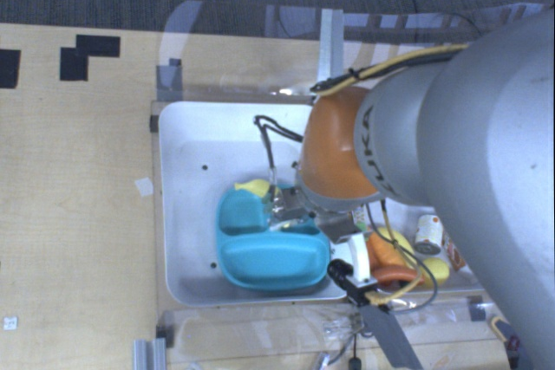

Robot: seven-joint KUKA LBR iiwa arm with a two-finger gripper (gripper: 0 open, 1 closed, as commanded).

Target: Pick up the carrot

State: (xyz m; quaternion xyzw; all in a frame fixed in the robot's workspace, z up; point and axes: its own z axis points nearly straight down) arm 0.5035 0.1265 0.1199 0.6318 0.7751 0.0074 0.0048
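Arm [468, 126]: the grey bulk fills the right half of the frame, reaching in from the right and sloping down toward the centre; a yellow cable runs along its top edge.
Bench [69, 212]: pale wood across the left side, with black square marks in the upper left corner.
Left bin [186, 186]: shallow and white, lying left of centre, its floor bare on the left part.
Orange band [334, 156]: sits at the middle of the frame, just above the wrist.
Blue container [264, 247]: a teal two-part dish low in the left bin, below the wrist.
Gripper [282, 205]: hangs over the top edge of the blue container; from here I cannot tell whether it is apart or together.
Carrot [388, 260]: orange, lying in the lower right, right of the blue container, partly behind a black-and-white fitting and cables; apart from the gripper.
Yellow piece [253, 186]: peeks out above the blue container, beside the gripper.
White cup [428, 233]: small, just right of the carrot, against the arm's edge.
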